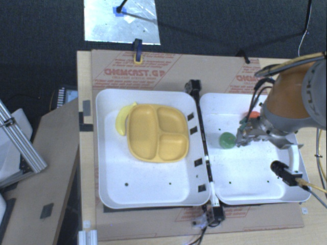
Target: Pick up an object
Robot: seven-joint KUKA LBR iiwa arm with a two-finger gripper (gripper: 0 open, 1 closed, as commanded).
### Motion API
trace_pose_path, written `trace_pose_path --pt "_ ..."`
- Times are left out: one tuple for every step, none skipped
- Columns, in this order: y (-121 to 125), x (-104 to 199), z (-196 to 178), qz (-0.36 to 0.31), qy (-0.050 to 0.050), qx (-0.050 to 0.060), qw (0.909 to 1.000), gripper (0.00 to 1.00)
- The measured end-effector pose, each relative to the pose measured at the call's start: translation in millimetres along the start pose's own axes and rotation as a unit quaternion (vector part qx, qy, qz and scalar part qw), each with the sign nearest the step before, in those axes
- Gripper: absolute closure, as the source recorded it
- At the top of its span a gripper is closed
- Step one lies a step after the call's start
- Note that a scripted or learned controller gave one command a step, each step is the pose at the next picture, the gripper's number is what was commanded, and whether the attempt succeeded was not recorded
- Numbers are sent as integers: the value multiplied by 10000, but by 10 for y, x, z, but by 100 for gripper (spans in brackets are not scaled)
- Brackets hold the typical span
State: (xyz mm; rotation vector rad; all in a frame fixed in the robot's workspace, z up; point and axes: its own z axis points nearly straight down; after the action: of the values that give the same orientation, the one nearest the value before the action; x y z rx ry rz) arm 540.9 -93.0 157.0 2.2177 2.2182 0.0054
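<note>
A small green round object (227, 139) lies in the right bin (240, 188), near its left side. My gripper (243, 137) hangs low over that bin, just to the right of the green object and close against it. A bit of orange (247, 120) shows right above the gripper; I cannot tell what it is. A yellow divided plate (156, 132) rests in the left bin (148, 190), with a yellow banana (121, 119) tucked at its left edge.
A black divider (201, 137) runs between the two bins. The bins sit on a cardboard sheet (168, 68). A silvery foil sheet (121, 13) lies on the dark floor behind the bench.
</note>
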Motion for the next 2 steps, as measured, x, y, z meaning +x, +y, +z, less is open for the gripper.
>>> trace_pose_path --pt "-78 -36 -525 -9 0 -2 10000 100" --pt "-72 -55 -1167 -20 -3 -13 10000 100"
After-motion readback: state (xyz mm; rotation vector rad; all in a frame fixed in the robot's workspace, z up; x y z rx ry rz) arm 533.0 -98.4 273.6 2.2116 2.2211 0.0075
